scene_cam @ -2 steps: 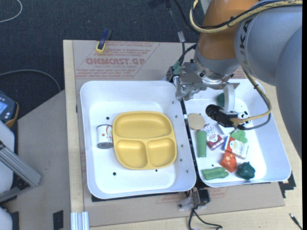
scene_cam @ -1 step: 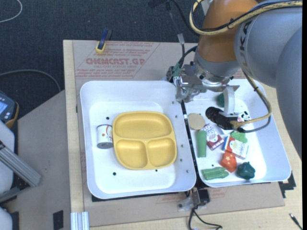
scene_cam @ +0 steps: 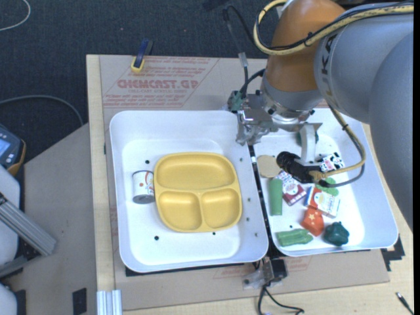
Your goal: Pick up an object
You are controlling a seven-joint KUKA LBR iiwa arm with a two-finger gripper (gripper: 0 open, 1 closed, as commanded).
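My gripper (scene_cam: 249, 130) hangs over the far left corner of the right bin (scene_cam: 374, 202), close to the divider between the two bins. Nothing shows in its grasp. Just below it lies a tan round piece (scene_cam: 266, 166). Further toward the front are a long green item (scene_cam: 274, 197), a red and white packet (scene_cam: 293, 193), a red, white and green carton (scene_cam: 325, 201), an orange-red piece (scene_cam: 314, 221), a dark green lump (scene_cam: 336, 233) and a flat green piece (scene_cam: 294, 237). A black and white cow-patterned toy (scene_cam: 332, 161) sits to the right.
The left bin (scene_cam: 125, 149) holds a yellow divided plate (scene_cam: 197, 190) and a small can (scene_cam: 142, 187) lying at its left. The grey arm and its orange band (scene_cam: 302, 38) cover the back of the right bin. A blue and yellow clip (scene_cam: 140, 56) lies on the cardboard behind.
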